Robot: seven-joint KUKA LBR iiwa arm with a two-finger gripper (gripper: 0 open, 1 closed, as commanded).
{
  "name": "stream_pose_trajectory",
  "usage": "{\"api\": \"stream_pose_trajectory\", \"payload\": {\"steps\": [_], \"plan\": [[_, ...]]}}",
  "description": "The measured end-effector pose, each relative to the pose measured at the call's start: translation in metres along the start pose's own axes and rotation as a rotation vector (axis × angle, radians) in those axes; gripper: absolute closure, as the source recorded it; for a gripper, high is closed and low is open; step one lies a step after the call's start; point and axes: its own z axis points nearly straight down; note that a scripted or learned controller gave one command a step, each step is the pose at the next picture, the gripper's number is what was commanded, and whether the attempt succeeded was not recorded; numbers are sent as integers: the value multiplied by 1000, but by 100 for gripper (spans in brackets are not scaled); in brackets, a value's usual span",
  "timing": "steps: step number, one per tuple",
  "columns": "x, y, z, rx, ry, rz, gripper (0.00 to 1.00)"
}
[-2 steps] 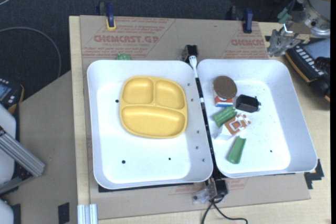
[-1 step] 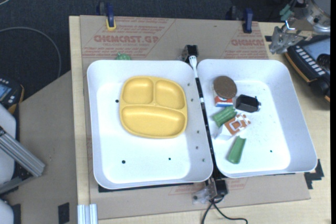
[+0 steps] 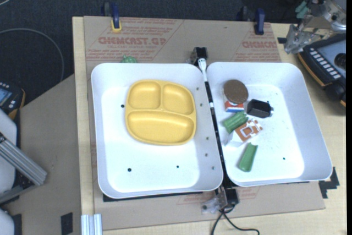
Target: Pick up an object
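The right bin [image 3: 308,118] holds a cluster of small objects on its left side. A brown round disc [image 3: 235,89] lies at the top of it, with a black block [image 3: 259,108] just to its lower right. A red, white and blue piece [image 3: 233,107] sits under the disc, beside a green piece [image 3: 233,121]. Below them lie an orange and white packet [image 3: 249,130] and a green cylinder [image 3: 247,157]. My gripper [image 3: 297,38] hangs beyond the right bin's far right corner, outside the bin and well apart from all of the objects.
The left bin [image 3: 110,162] holds a yellow divided plate [image 3: 161,111]. Blue clamps [image 3: 115,12] [image 3: 259,21] pin the board's far edge. A dark keypad device [image 3: 325,63] lies to the right of the right bin, under the arm.
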Motion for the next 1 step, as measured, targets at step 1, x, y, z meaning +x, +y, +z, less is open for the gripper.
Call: {"api": "stream_pose_trajectory", "payload": {"steps": [1], "plan": [[0, 1, -11, -4, -2, 0, 100]]}}
